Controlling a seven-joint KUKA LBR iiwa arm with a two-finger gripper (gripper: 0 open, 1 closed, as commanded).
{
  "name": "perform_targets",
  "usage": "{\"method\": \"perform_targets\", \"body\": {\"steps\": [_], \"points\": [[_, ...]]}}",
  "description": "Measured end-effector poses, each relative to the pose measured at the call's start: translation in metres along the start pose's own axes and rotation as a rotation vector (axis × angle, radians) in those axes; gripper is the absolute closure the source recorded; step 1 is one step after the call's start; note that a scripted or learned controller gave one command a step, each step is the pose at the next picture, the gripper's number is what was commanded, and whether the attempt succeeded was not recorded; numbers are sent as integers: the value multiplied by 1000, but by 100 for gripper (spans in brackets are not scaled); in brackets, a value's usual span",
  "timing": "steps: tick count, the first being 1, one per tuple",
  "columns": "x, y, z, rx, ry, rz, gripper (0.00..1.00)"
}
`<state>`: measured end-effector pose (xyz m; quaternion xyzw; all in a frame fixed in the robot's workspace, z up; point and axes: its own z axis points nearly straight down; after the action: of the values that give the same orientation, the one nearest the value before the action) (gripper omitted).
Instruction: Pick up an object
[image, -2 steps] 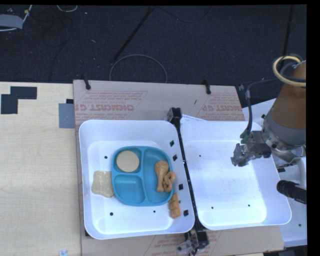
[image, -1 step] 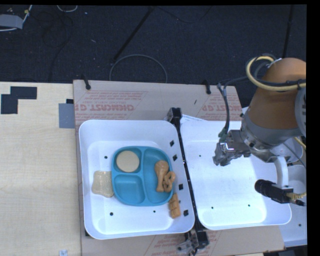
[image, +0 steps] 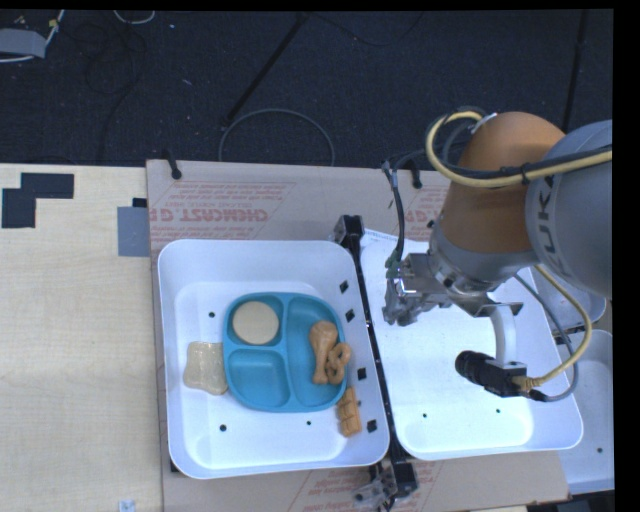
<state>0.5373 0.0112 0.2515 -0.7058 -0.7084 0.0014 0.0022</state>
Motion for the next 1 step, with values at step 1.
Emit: {"method": "perform_targets", "body": {"steps": [1], "points": [[54,10,19,1,0,0,100]]}}
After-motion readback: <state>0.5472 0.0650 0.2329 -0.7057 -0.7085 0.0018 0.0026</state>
